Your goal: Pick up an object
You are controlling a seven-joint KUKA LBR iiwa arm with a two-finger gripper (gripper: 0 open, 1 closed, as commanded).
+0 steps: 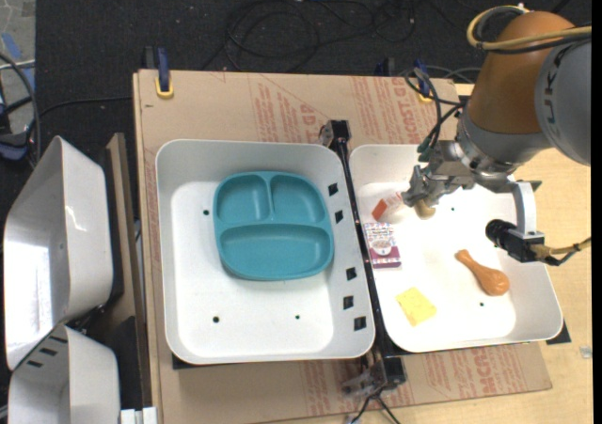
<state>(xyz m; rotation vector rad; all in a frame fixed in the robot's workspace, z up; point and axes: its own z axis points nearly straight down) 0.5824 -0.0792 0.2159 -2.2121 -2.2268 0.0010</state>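
Fingers [420,198] of mine hang low in the right bin [541,314], far-left part, their spread impossible to tell, just beside a small red-and-white object [382,209], with a purple packet [382,245], yellow block [416,306] and orange drumstick [483,273] nearer.

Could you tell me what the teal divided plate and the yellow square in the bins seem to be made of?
The teal divided plate looks like moulded plastic with a smooth, slightly glossy finish: uniform colour, rounded compartment ridges and soft highlights. The yellow square looks like sponge or foam, matte and flat in colour with no shine, though it is too small to tell its texture for certain.
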